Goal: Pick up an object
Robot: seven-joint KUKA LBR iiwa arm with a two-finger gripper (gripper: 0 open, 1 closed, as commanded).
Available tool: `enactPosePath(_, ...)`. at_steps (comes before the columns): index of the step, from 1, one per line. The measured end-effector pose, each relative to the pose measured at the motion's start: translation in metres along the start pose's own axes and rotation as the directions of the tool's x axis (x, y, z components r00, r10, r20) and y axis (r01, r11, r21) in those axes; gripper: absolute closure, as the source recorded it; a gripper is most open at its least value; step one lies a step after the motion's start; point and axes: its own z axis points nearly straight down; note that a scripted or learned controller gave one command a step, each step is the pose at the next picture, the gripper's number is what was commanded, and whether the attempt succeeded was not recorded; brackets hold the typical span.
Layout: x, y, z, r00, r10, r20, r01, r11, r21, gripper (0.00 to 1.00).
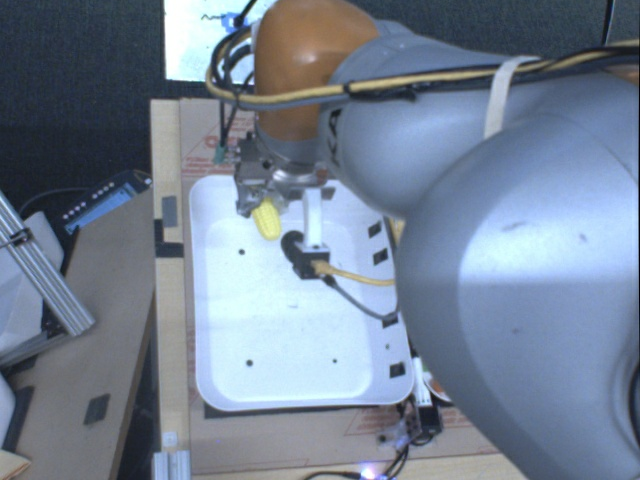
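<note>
A small yellow object shows in the far left part of the left white bin. My gripper hangs directly over it, below the orange wrist band, and its tip meets the top of the yellow object. From this angle I cannot make out whether the object is gripped or just lies on the bin floor under the gripper. The arm's big grey body covers the right side of the view and hides the right bin.
The left bin's floor shows a few small dark dots and lies open toward its near edge. A sheet of paper lies beyond the bins. An aluminium rail and a dark device sit off the bench's left side.
</note>
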Motion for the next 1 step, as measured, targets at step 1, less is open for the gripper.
enactPosePath(1,-0.0294,-0.0733,-0.0373,1.000,0.009,0.000,-0.009,1.000,0.001,1.00)
